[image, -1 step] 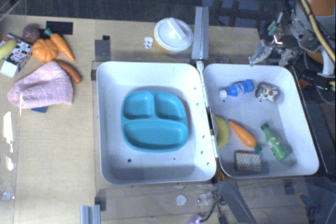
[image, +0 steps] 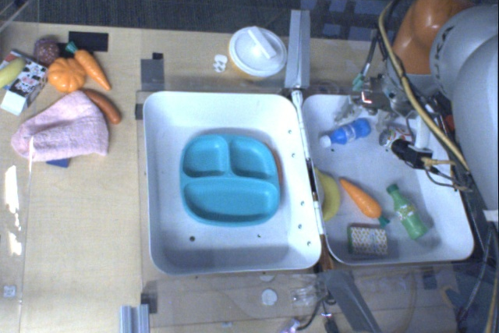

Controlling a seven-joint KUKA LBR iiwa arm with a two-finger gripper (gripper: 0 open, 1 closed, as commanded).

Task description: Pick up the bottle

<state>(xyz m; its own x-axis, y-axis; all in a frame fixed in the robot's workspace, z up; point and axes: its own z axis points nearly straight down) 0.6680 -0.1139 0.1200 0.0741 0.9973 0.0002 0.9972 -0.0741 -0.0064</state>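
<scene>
Two bottles lie in the right bin (image: 460,246). A small clear bottle with a blue cap (image: 348,132) rests on its side near the bin's far left corner, cap pointing left. A green bottle (image: 407,212) lies toward the near right, neck pointing up-left. My gripper (image: 376,111) hangs over the far part of the right bin, right at the base end of the clear bottle, among cables. Whether it touches the bottle cannot be made out. The green bottle is well apart from it.
The right bin also holds an orange carrot (image: 361,198), a yellow banana (image: 330,196) against its left wall and a grey sponge block (image: 367,239). A blue divided tray (image: 231,178) sits in the left bin (image: 160,191). A white lid (image: 258,51) and toy food (image: 78,74) lie outside.
</scene>
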